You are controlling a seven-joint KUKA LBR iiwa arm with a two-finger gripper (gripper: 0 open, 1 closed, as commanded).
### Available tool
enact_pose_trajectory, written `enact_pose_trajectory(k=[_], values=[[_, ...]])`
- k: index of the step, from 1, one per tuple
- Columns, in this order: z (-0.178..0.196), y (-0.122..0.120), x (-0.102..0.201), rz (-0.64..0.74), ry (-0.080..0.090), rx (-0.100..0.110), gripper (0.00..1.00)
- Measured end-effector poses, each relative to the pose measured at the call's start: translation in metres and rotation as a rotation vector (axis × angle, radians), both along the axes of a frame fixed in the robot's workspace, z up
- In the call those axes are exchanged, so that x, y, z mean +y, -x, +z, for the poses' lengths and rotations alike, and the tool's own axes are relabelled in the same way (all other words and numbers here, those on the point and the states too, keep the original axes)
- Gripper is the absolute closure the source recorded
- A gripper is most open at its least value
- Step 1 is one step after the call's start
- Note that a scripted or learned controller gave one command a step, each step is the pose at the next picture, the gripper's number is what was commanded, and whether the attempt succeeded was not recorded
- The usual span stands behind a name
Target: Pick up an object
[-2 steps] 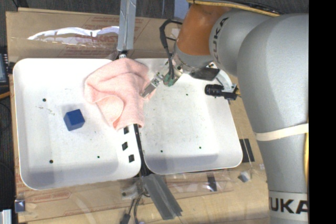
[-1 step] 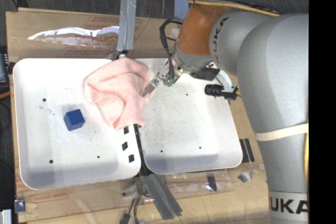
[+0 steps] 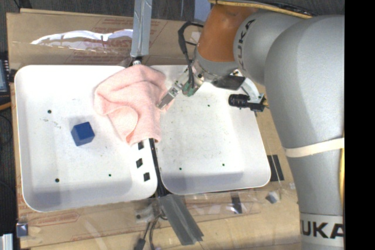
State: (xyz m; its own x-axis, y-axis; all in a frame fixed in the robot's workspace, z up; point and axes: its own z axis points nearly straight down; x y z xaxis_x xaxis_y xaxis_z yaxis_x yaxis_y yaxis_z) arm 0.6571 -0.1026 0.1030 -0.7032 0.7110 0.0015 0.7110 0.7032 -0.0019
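Gripper [image 3: 167, 98] meets the right edge of the pink cloth [image 3: 130, 101] draped over the divider between the two bins, jaw opening and hold cannot be told; blue cube [image 3: 82, 133] lies left of the cloth, well apart.

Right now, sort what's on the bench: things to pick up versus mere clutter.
For the job:
- pink cloth, draped over the wall between the bins
- blue cube in the left bin
- gripper

Lying about:
- cardboard sheet under the bins
- black cable
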Motion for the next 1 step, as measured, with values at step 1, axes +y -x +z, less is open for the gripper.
enact_pose_trajectory(k=[1], values=[[0.0, 0.0, 0.0, 0.0, 0.0, 0.0, 0.0]])
